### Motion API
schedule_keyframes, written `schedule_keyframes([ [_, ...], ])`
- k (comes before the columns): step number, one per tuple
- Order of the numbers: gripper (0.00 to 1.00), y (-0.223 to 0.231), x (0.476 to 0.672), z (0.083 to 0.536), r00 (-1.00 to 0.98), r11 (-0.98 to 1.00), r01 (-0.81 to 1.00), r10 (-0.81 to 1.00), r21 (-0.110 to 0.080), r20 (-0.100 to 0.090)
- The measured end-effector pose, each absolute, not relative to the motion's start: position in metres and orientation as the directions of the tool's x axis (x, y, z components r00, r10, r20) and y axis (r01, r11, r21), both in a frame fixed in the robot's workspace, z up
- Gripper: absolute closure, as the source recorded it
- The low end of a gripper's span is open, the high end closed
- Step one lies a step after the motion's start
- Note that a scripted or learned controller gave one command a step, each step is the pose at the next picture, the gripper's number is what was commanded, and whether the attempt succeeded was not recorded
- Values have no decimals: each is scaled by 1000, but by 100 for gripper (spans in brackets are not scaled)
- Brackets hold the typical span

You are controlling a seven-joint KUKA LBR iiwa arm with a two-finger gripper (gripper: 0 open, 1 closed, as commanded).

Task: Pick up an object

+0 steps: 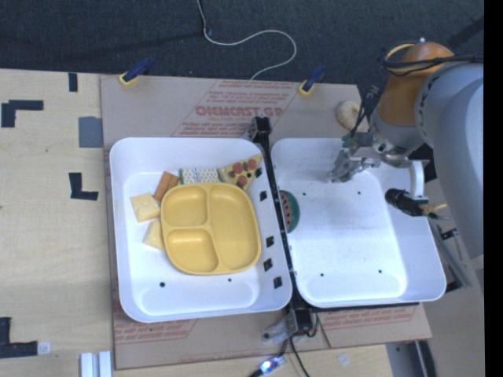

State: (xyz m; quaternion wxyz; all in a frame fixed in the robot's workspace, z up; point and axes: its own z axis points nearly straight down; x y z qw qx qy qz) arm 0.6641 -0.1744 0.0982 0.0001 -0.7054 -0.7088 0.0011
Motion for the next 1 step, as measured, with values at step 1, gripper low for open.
schedule_keyframes([
  [1, 100, -171, 674, 147, -2, 2, 1000, 1000, 4, -1],
])
